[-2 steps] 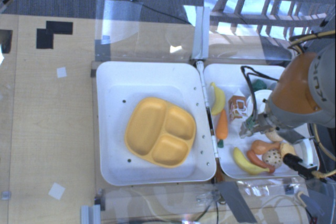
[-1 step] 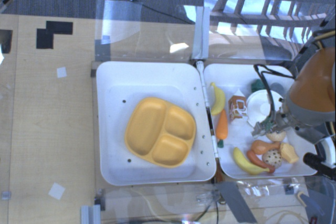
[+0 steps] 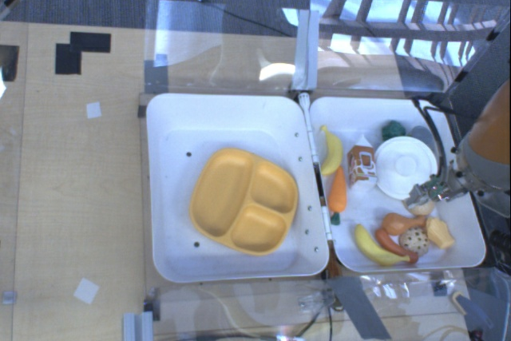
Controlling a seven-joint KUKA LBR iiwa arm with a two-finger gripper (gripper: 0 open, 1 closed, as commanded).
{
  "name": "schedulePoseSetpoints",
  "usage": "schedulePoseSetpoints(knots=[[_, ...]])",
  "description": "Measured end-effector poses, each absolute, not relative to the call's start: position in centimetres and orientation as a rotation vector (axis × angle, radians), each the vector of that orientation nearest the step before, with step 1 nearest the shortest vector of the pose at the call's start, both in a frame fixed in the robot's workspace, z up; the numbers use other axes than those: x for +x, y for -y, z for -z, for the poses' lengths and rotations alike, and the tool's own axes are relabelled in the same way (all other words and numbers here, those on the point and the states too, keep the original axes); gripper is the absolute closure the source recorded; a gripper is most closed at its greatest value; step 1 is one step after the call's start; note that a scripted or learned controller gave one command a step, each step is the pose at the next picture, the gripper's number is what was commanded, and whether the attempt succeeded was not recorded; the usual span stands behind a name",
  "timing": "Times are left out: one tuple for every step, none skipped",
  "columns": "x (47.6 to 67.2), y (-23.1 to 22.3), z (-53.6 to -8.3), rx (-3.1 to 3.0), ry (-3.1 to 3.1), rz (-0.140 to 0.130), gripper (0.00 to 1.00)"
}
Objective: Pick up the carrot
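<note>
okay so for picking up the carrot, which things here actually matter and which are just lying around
Belongs to the job:
carrot, by the right bin's left wall
gripper, over that bin

Just lying about:
two bananas
white plate
yellow divided tray in the left bin

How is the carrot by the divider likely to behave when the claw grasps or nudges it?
The carrot looks like a smooth, tapered toy, so it is probably stiff and light, and may slip from a pinch near the narrow end. Its rounded body could roll if nudged. It lies beside the right bin's left wall and a banana, leaving little finger room.
</note>
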State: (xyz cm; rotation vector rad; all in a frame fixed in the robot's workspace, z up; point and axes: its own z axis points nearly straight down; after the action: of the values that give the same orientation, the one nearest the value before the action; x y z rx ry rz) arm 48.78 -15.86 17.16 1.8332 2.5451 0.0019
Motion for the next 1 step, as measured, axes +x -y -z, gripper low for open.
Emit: schedulePoseSetpoints(knots=[[48.83,20.72,-20.06,1.669,-2.652,-0.001,1.0]])
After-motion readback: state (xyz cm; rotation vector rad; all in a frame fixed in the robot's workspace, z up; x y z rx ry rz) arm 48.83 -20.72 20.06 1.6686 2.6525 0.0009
